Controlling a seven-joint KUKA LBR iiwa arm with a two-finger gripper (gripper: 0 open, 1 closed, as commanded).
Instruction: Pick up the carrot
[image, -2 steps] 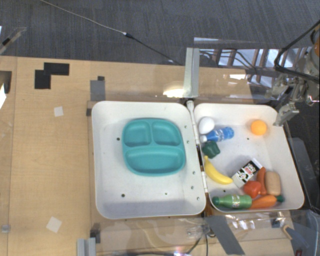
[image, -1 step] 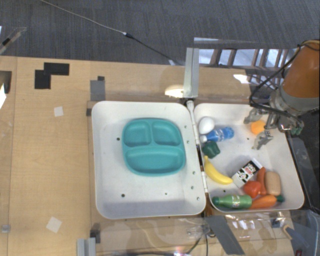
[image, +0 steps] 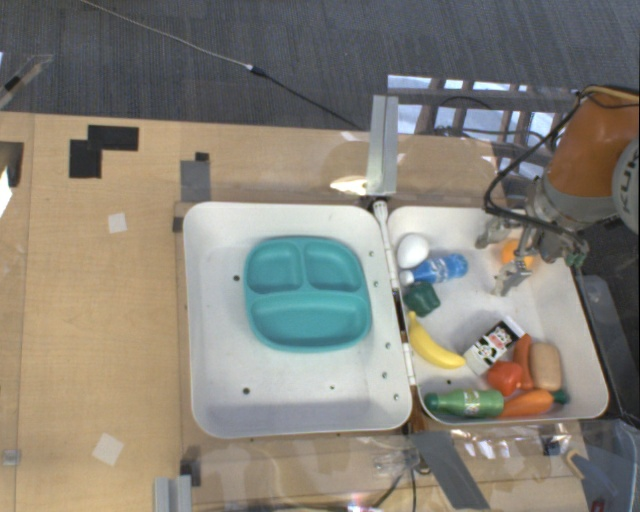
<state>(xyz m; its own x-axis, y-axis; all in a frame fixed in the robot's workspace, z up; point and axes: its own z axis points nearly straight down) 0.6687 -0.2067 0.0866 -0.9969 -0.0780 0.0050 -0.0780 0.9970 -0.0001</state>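
Overhead, camera view: the grey arm is reaching in from the right, and its gripper (image: 520, 262) is hanging over the far right part of the right bin (image: 596, 395). A small orange patch is showing at the gripper's tip. I cannot tell what it is, nor whether the gripper is clenched or released.

The carrot (image: 530, 403) is lying well apart from the gripper, straight toward the near rim from it. It is on its side along that rim with its green end pointing right.

- A green cucumber-like piece (image: 465, 403) is lying just left of the carrot, touching it.
- A red piece (image: 507, 378) and a tan, bread-like piece (image: 546, 365) are sitting between the gripper and the carrot, crowding against the carrot.
- A black-and-white carton (image: 495, 343) is resting just beyond the red piece, on the gripper's side.
- A banana (image: 432, 345) is lying left of the gripper and nearer the front.
- A blue bottle (image: 440, 268), a white ball (image: 412, 248) and a dark green block (image: 422, 297) are sitting to the gripper's left, near the divider.

Further left of the gripper, the left bin (image: 215, 390) is holding a teal divided plate (image: 305, 295).
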